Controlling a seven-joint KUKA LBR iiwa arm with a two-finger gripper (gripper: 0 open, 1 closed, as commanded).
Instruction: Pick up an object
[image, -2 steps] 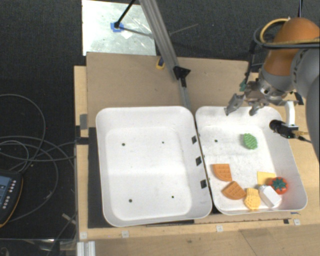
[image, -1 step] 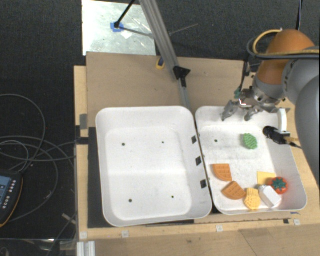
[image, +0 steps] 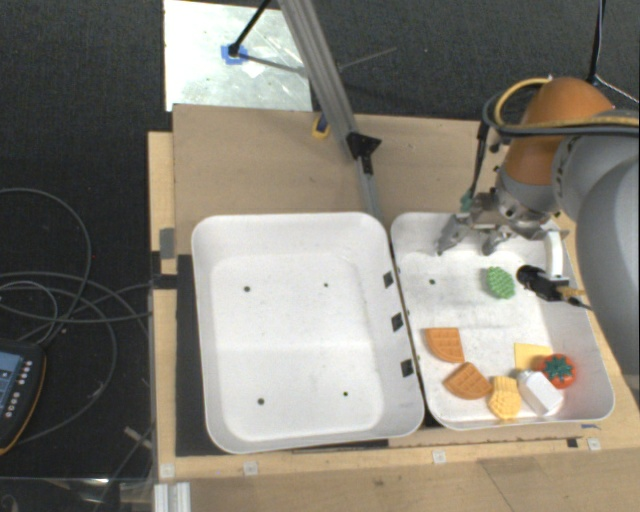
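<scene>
I am reaching with my grey arm (image: 600, 200), orange-banded, over two white bins (image: 300, 240). A bumpy green piece (image: 499, 282) is showing at my six o'clock. Two ridged orange pieces (image: 446, 344), a yellow wedge (image: 530, 355), a waffle-patterned yellow piece (image: 505, 400), a white block (image: 540, 392) and a red-orange fruit (image: 559, 371) are sitting beyond it.

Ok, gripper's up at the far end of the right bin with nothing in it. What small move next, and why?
Probably slide the gripper a little toward the near side and to camera-right, over the green object, then descend. Its fingers look spread with nothing between them, and that green piece is the closest item, lying apart from the clustered pieces at the near end of the right bin, so it seems the easiest grasp.
</scene>
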